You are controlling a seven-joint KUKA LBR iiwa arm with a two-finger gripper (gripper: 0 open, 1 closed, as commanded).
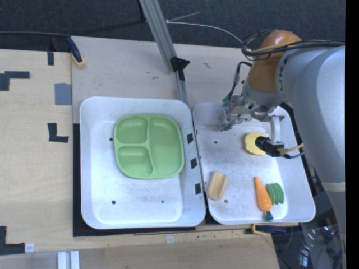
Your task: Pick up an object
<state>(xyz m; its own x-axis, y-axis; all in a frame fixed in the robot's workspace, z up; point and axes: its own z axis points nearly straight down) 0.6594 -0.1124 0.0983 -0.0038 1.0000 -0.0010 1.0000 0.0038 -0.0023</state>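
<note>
A: In the camera view, how far along is it?

B: Nothing is lifted yet. The hand [226, 122] is hovering low at the right bin's [291, 209] back; its opening I cannot tell, and nothing is showing in it.

A: And the carrot [262, 194]?

B: It is lying near the front, long axis running front to back, green tip pointing forward.

A smooth grey arm casing [320, 111] is fitted with an orange band [269, 66] above the wrist; thin black cables [263, 41] are routed around it.
</note>
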